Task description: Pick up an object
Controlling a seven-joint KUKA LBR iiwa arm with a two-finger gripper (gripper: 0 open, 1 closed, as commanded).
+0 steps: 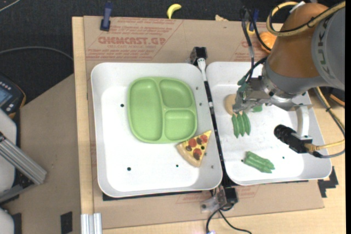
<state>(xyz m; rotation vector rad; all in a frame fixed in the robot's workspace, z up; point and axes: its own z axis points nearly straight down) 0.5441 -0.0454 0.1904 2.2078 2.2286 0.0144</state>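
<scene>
I saw the gripper (pixel 241 112) in the right bin (pixel 285 172), touching the green beans (pixel 240 124). I couldn't tell its finger state. Another bean (pixel 258 162) lay at five o'clock of it.

You see the arm (pixel 312 46) as a rounded grey shell with a broad orange band above the wrist, dark lettering on its grey flank, and a metallic gripper (pixel 244 107) beneath.

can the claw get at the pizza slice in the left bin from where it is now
Probably yes. The pizza slice lies flat beside the green plate, uncovered; the claw sits over the right bin, so only the low divider lies between.
</scene>
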